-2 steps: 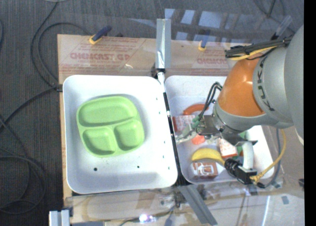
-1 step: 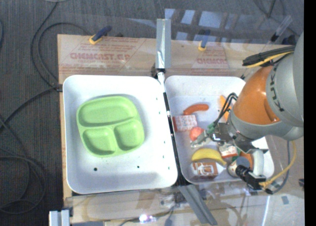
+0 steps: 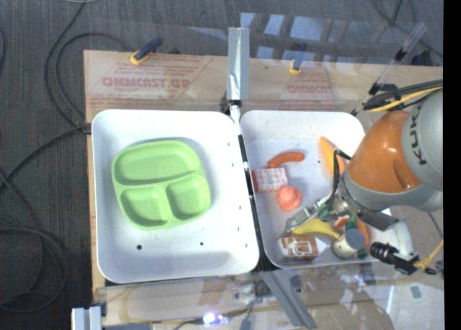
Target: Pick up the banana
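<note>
Yellow curved banana lies in the right white bin, at its 5 o'clock corner, beside a round pink ball. Metal jaws touch it; I cannot tell their state.

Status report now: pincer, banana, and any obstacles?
Pincer low over right bin, beside banana. Grip unconfirmed. Brown packet, pink ball crowd it.
</note>
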Controlling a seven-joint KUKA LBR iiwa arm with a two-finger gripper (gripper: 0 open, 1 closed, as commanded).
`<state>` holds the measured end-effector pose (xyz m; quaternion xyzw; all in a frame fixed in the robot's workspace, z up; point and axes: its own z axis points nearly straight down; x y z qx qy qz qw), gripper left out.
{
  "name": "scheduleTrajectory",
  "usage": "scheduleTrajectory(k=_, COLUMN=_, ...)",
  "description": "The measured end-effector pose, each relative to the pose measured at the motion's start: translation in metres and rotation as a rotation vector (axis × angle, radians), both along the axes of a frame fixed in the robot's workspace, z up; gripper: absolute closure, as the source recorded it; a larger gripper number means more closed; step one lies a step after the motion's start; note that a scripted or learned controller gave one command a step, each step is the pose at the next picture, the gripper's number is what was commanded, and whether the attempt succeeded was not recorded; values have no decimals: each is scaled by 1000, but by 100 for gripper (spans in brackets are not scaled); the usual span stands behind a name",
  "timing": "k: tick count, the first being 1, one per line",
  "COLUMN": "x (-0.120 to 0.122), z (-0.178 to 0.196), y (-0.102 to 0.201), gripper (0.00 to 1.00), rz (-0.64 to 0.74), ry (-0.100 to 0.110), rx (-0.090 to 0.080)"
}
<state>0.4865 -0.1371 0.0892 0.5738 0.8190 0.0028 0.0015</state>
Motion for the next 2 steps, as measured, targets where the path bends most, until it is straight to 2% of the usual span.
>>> scheduleTrajectory(k=1, x=4, z=13, y=-2, gripper=100, rz=-1, ry=-15, rx=-7)
scheduleTrajectory(k=2, x=32, z=18, y=-19, gripper=100, rz=-43, ry=8, rx=-3)
